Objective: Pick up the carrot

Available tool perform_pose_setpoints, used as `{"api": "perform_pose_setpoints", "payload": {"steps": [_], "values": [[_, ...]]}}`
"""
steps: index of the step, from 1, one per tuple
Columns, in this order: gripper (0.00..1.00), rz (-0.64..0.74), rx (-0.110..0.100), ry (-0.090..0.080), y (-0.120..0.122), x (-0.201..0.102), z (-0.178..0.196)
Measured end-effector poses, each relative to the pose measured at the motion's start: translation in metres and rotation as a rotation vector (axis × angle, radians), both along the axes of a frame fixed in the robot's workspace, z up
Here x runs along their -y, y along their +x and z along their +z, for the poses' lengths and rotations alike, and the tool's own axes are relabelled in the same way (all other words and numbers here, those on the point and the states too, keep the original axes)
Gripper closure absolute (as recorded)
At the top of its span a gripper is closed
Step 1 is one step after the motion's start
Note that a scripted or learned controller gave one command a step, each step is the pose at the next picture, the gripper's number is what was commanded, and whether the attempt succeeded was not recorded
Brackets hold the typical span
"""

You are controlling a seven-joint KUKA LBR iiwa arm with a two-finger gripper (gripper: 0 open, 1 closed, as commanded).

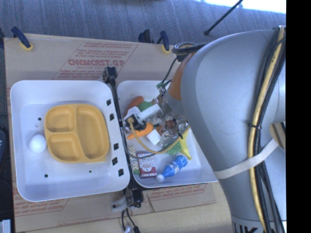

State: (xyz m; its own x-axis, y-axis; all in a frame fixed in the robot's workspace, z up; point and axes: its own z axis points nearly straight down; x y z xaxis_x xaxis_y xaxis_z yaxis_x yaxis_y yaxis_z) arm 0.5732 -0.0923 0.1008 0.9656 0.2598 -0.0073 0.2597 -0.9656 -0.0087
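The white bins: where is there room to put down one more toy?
The left bin has bare floor along its near edge, in front of the yellow tray, and a strip between the tray and the far wall. The right bin is crowded: a box, a blue bottle and other toys lie beside the arm.

A: Arm pose?
B: Grey KUKA arm [228,106] reaches in from the right, its bulky link covering the right side of the shallow white right-hand bin [138,89]. Orange band [176,84] over that bin's far edge.
A: Gripper?
B: Two-finger gripper [165,123] low over the bin's middle.
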Motion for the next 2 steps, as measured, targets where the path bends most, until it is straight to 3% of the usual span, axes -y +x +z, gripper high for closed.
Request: {"api": "perform_pose_setpoints", "payload": {"steps": [1,2], "values": [[1.00,-0.055,0.005,-0.004,-0.003,-0.030,0.153],[1.00,-0.050,0.002,-0.004,-0.068,-0.066,0.163]]}}
